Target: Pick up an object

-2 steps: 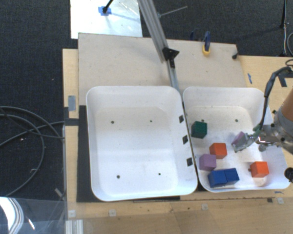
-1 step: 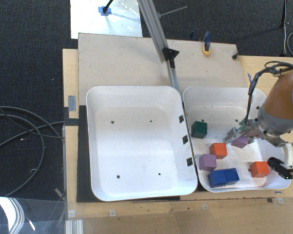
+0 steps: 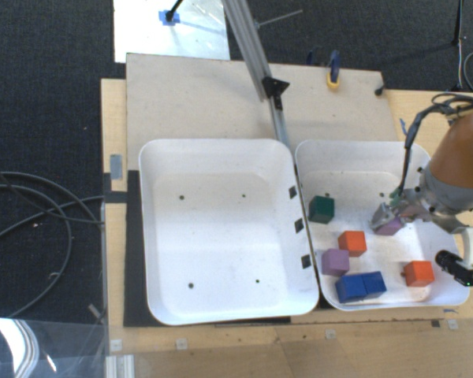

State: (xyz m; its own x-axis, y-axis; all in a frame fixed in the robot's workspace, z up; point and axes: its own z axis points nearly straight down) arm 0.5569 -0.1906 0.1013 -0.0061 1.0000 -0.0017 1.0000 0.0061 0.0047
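Where arm enters from your right, end effector (image 3: 388, 217) sits low in right bin (image 3: 355, 154), fingers closed around small purple block (image 3: 390, 226). Just left and below: orange block (image 3: 352, 242), then second purple block (image 3: 335, 261). Blue block (image 3: 360, 287) near front rim, another orange block (image 3: 418, 273) to its right. Dark green block (image 3: 322, 208) near divider. Left bin (image 3: 154, 211) alongside on desk (image 3: 331, 105).

The arm (image 3: 457, 168) has a broad, rounded orange band above a grey wrist. Dark cables loop over its top. At the tip sits a small grey metal gripper (image 3: 386, 215), and a black fitting sticks out below the wrist.
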